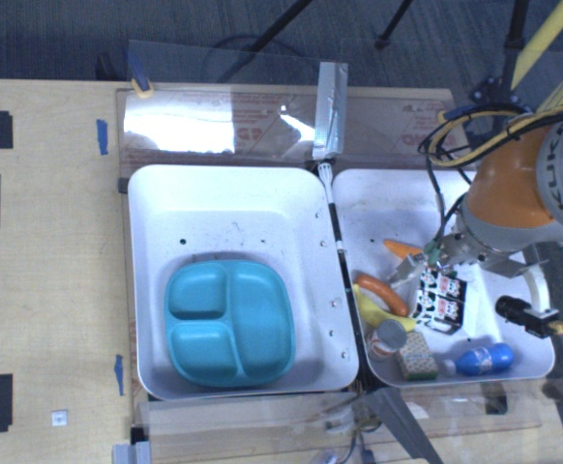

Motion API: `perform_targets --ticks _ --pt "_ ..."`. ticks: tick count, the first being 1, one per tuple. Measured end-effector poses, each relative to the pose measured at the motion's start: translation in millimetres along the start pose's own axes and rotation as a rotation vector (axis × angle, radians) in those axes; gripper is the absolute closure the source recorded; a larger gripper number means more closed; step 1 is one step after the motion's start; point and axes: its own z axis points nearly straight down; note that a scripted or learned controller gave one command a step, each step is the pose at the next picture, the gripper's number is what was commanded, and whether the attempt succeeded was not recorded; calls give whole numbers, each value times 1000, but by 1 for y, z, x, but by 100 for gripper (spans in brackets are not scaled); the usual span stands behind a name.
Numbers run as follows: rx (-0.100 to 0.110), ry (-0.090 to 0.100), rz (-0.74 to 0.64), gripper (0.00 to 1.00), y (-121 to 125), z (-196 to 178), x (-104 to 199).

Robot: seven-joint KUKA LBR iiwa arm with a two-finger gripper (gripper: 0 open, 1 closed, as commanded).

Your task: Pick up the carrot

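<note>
Camera view: carrot (382,293) lies in right bin (388,201), toward left wall, resting on yellow item (370,309). Second orange piece (402,249) just above it, near gripper (434,257). Jaw state: cannot tell, tips hidden against clutter. Black-white printed pack (440,298) just right of carrot; grey round item (391,335) and speckled block (417,356) below.

Risks: jaws close on wrong orange piece; jaw tip strikes pack or yellow item; carrot rolls off yellow item when touched; bin wall blocks left-side approach.

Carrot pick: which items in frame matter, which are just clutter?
Job:
- carrot, right bin
- gripper, just right of the carrot

Clutter:
- blue divided plate in left bin
- yellow item
- grey round piece
- sponge block
- blue bottle
- black-and-white patterned item
</note>
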Motion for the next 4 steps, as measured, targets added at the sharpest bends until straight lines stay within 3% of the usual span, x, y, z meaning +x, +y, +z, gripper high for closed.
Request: perform_targets --ticks 1,2,3,4 --pt "0 0 -1 0 0 0 0" --pt "-2 0 -12 0 47 0 19" --pt "-10 -4 -9 100 48 -12 17" --pt "-9 -4 -9 0 48 -12 17"
